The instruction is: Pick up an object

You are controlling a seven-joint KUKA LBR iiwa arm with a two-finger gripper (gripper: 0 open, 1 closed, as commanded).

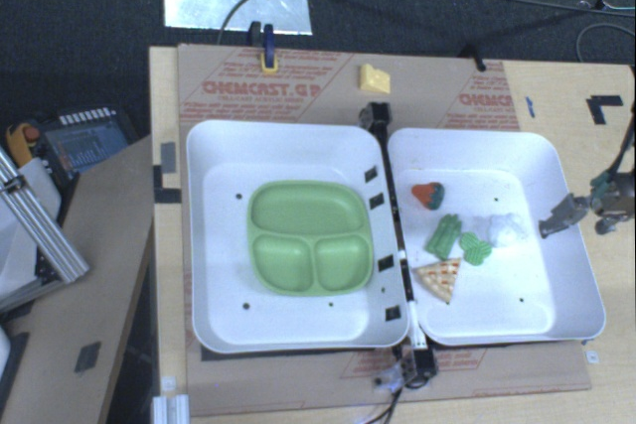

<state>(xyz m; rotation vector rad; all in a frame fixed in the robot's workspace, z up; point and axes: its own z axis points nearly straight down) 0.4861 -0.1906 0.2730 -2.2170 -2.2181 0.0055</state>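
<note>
The right bin (537,313) holds several small toy items. A red and green piece (428,196) lies at its upper left. Below it come a long green piece (443,235), a smaller green piece (476,250) and a pale clear piece (507,227). A tan pizza-like wedge (439,277) sits near the divider. My gripper (555,222) hangs over the bin's right side, to the right of the cluster and apart from every item.
In the left bin (214,213) lies a green divided plate (306,237). A yellow block (375,78) sits on the cardboard behind the bins. Cables cross the dark floor at the back, and a metal frame (40,223) stands at the left.
</note>
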